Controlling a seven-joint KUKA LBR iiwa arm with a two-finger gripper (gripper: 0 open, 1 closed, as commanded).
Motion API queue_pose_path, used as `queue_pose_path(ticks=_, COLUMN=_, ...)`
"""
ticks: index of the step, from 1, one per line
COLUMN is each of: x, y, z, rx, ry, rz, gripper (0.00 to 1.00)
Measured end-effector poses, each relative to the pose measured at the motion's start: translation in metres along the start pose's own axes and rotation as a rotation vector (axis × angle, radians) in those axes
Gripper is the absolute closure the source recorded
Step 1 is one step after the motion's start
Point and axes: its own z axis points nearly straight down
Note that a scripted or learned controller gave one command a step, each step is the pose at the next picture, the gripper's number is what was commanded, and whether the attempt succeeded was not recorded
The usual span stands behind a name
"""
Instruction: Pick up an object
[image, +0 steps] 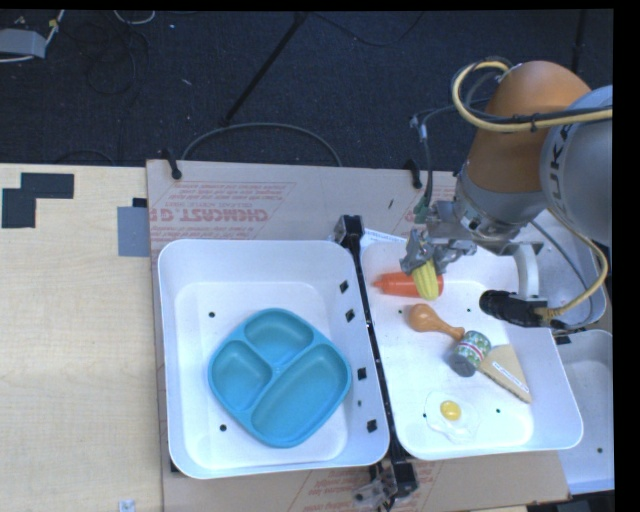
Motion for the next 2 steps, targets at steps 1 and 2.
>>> queue_pose_path(ticks=1, x=0.056, y=-0.004, z=-0.004, rx=0.000, ry=-0.001, rz=0.001, gripper=1.00)
queue_pose_path(ticks=2, x=0.117, y=0.001, z=0.005, rx=-0.001, ry=-0.001, rz=0.000, gripper=1.00)
